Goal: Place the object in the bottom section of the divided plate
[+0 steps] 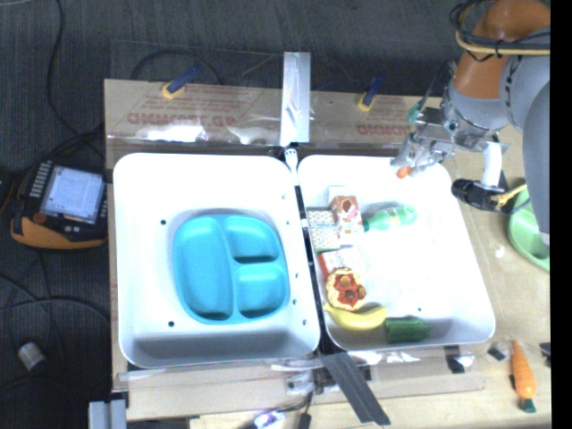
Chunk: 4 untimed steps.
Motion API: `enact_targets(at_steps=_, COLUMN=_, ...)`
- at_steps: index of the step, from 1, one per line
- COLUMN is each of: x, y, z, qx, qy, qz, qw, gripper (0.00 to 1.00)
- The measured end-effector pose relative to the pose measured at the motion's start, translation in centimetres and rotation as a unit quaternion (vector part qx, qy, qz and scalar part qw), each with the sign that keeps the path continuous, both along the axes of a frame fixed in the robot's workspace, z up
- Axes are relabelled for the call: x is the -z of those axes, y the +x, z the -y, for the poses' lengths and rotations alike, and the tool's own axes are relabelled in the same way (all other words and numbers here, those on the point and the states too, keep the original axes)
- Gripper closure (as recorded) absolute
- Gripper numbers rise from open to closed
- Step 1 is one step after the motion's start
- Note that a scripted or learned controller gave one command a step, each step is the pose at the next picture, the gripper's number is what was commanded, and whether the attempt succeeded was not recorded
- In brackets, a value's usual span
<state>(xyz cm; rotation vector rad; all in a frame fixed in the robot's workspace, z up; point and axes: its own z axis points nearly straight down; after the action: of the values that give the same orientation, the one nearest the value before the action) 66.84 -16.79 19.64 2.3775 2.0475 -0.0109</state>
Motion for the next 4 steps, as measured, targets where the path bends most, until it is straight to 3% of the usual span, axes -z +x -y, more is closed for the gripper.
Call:
enact_targets(at_steps=1, x=-0.5, y=-6.4, z=-6.9, qx=-0.042, qy=0.0042, qz=0.0, qw=0.9991, gripper=1.0)
enact_targets(at_steps=2, x=0.1, y=-4.0, z=-14.8, qx=-0.051, qy=0.0046, qz=0.0, qw=0.9987, gripper=1.0)
enact_targets(at_steps=3, x=-4.8, y=-8.0, z=-23.2, qx=-0.04, qy=0.0044, qz=-0.001, qw=0.9992, gripper=1.0)
enact_targets(at_steps=4, x=1.1, y=-14.6, z=-28.2, qx=0.019, qy=0.0035, qz=-0.002, qw=0.9998, gripper=1.0)
